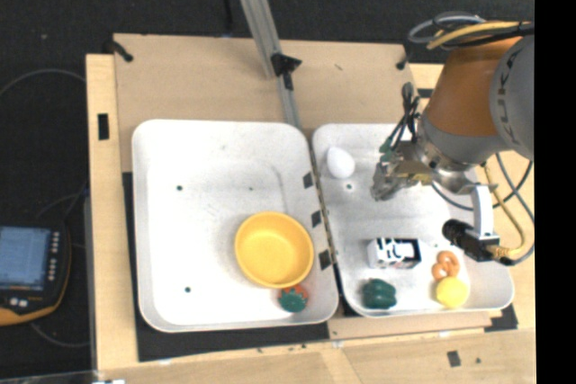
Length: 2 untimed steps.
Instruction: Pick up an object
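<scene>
My gripper (385, 185) hangs over the upper middle of the right bin (360, 139), its fingers pointing down with nothing visible between them. A white egg-shaped object (339, 162) lies just left of it. Below it sit a white and black box (396, 252), a dark green object (379, 293), an orange piece (445, 264) and a yellow ball-like piece (451, 290). In the left bin (180, 157) a yellow bowl (274, 248) sits near the front right, with a small green and orange object (293, 299) just below it.
A metal pole (256, 9) slants down from the top to the gap between the bins. The grey and orange arm (468, 103) covers the right bin's upper right corner. A handheld pendant (29, 270) lies left of the bench.
</scene>
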### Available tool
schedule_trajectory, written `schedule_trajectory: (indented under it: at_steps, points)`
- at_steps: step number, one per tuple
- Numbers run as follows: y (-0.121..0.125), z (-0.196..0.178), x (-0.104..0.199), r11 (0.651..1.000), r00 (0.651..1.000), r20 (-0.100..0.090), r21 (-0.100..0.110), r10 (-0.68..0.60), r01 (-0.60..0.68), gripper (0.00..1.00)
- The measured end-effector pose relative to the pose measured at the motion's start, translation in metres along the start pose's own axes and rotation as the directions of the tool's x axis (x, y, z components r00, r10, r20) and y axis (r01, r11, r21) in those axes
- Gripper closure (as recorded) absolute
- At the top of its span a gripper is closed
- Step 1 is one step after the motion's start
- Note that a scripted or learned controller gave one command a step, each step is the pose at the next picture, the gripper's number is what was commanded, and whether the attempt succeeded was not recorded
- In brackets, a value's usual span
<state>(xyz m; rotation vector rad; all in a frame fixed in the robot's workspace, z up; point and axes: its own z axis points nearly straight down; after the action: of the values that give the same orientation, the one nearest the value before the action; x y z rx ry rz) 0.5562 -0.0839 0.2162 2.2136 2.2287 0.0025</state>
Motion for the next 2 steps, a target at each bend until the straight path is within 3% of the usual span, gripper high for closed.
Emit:
schedule_trajectory:
  at_steps: [2]
  points:
    - [-0.003, -0.01, 0.101, 1.0, 1.0, -0.001, 0.001, 0.0, 0.0, 1.0]
